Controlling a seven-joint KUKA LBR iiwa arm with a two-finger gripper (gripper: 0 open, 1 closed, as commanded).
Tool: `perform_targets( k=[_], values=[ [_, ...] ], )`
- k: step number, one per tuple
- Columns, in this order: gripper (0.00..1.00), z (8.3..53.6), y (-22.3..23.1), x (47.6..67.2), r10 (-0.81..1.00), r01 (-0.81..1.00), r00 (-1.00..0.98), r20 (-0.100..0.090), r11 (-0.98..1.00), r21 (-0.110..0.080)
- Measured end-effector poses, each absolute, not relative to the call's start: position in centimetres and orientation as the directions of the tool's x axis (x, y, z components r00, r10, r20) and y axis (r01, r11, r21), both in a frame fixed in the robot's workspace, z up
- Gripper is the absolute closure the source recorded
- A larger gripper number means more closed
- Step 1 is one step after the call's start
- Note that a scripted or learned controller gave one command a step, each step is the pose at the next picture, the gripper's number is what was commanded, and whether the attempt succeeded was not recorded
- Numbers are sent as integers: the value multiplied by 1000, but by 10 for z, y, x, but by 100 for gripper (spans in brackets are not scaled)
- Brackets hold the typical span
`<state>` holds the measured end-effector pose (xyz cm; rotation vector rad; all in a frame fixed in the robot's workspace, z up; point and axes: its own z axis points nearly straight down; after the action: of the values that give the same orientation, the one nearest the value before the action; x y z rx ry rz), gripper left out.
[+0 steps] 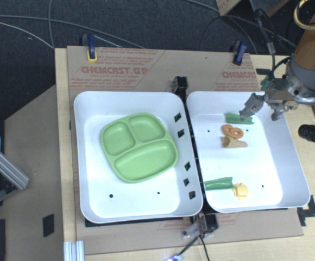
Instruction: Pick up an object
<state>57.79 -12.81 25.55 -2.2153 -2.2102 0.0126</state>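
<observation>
Your arm (309, 53) comes in from the right and hangs over the far right corner of the right bin (279, 156). The end effector (263, 109) has two fingers spread apart, with nothing between them; one fingertip (248, 112) sits just above a flat green piece (239, 119) near the bin's far wall. Just toward you from that lie an orange ring (233, 130) and a tan chunk (234, 142), touching. Near the front edge you have a green stalk (218, 184) with a yellow lump (240, 190) at its end. The left bin (87, 145) holds a green divided plate (139, 147). Both bins rest on the desk (70, 91).
</observation>
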Motion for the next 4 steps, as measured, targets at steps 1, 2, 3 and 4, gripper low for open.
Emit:
perform_targets(
  k=[1,2,3,4],
  values=[
    [0,263,-128,580,1000,1000,0,1,0,-1],
    [0,208,-136,574,1000,1000,2,2,-2,-7],
    [0,155,-134,563,1000,1000,0,3,0,-8],
    [0,94,-138,557,1000,1000,1,3,-1,-8]
  ],
)
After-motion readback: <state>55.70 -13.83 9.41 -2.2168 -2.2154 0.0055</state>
